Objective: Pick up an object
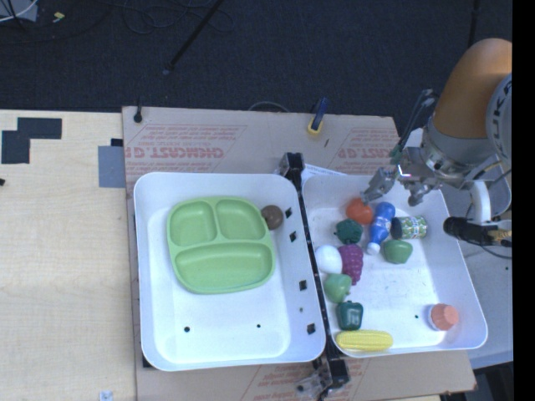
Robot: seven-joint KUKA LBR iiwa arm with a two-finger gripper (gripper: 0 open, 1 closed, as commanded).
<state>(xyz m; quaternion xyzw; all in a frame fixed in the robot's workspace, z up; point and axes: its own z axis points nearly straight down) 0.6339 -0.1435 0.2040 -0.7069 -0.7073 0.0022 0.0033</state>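
My gripper (394, 195) hangs over the back of the right bin (456, 274), its fingers spread open with nothing between them. Just below it lie a red-orange tomato (360, 210), a blue bottle (381, 224) and a small can (410, 226). Further down the bin are a green pepper (397, 251), a dark green vegetable (349, 231), a white egg (328, 259), purple grapes (352, 262), a pale green fruit (337, 286), another dark green pepper (349, 315), a corn cob (364, 340) and an orange disc (444, 316).
The left bin (159, 307) bears a green divided plate (221, 245) and a brown ball (272, 216) near its right wall. A black divider (305, 241) runs between the bins. The arm's grey body and orange band (476, 82) stand at the right.
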